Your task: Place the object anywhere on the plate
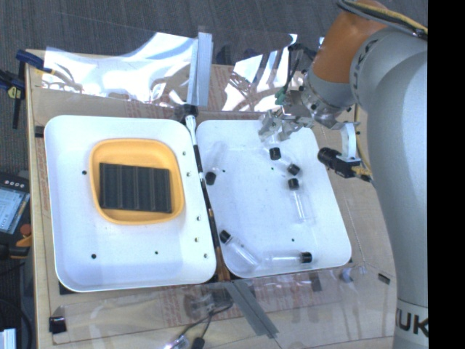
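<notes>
- Dark carpet surrounds a wooden bench point(145, 307) that carries two shallow white bins side by side, with crumpled silver foil point(156, 64) along the bench's far edge.
- One yellow plate point(109, 206), a rounded rectangle, sits toward the far half of the left bin point(94, 264). One dark ribbed insert point(138, 186) lies in its centre.
- I count about six clear plastic vials with black caps in the right bin point(247, 195), though the clear bodies are hard to pick out against the white.
- Three capped vials cluster near the far right corner; the nearest to the claw point(275, 153) lies just below it. One vial lies by the left edge point(210, 177), one at the near left corner point(236, 247), and one along the near edge point(287, 257).
- One grey arm with an orange band point(341, 46) reaches in from the right. Its gripper point(280, 126) hangs over the far edge of the right bin.
- Whether the claw is released or clenched, I cannot tell; nothing visibly sits in it.
- My judgement: the pick is the step in hand. It would go best with a straight descent over the nearest vial, closing across its narrow body rather than along its length, since a smooth tube may roll or slip.
- The carry then crosses the divider to the plate.
</notes>
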Tool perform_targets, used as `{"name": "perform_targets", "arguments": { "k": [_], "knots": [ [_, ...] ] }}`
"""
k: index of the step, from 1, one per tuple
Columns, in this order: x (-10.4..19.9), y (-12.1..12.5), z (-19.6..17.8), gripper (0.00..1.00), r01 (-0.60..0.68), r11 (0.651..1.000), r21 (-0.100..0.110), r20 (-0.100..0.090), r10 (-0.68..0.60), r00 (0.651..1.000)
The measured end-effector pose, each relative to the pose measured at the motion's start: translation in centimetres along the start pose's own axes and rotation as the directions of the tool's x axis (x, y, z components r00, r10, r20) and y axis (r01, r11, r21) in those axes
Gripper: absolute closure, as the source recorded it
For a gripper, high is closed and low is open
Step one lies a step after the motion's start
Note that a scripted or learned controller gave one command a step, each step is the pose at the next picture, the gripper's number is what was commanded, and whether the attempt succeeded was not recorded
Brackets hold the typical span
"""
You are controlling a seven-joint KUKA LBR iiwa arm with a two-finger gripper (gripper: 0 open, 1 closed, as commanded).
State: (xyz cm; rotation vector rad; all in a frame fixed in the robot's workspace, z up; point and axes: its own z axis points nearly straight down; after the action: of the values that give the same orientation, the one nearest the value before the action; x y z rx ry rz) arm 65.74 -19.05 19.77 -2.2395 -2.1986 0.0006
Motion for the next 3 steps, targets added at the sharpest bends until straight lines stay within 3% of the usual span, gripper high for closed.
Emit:
{"name": "perform_targets", "arguments": {
  "k": [1,2,3],
  "knots": [
    [0.0,0.0,0.0,0.00,0.000,1.000,0.000,0.000,0.000,1.000],
    [0.2,0.1,-1.1,1.00,0.006,1.000,-0.001,0.000,-0.006,1.000],
    [0.2,0.1,-1.1,0.00,0.007,1.000,-0.001,-0.001,-0.007,1.000]
  ]
}}
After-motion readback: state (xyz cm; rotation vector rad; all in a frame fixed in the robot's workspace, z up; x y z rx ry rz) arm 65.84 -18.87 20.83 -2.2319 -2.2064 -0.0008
